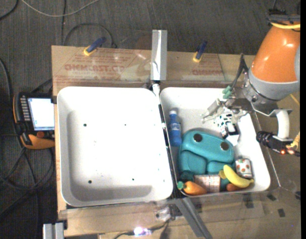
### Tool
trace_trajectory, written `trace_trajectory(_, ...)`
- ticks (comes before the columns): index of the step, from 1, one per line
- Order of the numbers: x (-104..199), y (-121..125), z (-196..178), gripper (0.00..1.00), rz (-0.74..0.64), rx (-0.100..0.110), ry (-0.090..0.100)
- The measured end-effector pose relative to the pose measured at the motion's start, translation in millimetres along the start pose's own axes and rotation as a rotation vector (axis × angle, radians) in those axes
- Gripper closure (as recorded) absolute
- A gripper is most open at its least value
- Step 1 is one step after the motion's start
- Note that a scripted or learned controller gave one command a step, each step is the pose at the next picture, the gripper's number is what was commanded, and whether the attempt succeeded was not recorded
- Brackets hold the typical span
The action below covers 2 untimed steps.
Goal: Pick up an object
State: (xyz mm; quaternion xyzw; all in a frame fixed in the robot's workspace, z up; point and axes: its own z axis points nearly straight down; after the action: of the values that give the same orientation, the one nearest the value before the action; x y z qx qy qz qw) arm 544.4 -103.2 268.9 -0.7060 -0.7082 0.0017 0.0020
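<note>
The right bin [193,97] holds a blue bottle [174,128] along its left wall. A large teal plastic object [205,151] lies in its middle. Along the front lie a yellow banana [236,178], an orange carrot-like toy [193,187], a brownish packet [211,182] and a small red-and-white box [244,167]. My gripper [219,114] hangs over the bin's back right part, just behind the teal object. A small black-and-white item [228,125] shows right beneath it. Whether that item is held cannot be made out.
The left bin [113,143] lies beside the right one, and a raised divider [165,133] runs between them. A handheld pendant [36,118] rests left of the bench. Clamps and a metal post [159,54] stand behind the bins. The arm's orange band [277,49] looms at the right.
</note>
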Motion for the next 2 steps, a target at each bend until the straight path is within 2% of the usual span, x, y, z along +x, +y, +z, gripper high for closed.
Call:
trace_trajectory(1,-49,-32,3,0.0,0.086,-0.001,0.0)
trace_trajectory(2,-89,15,142,0.0,0.125,-0.028,-0.007)
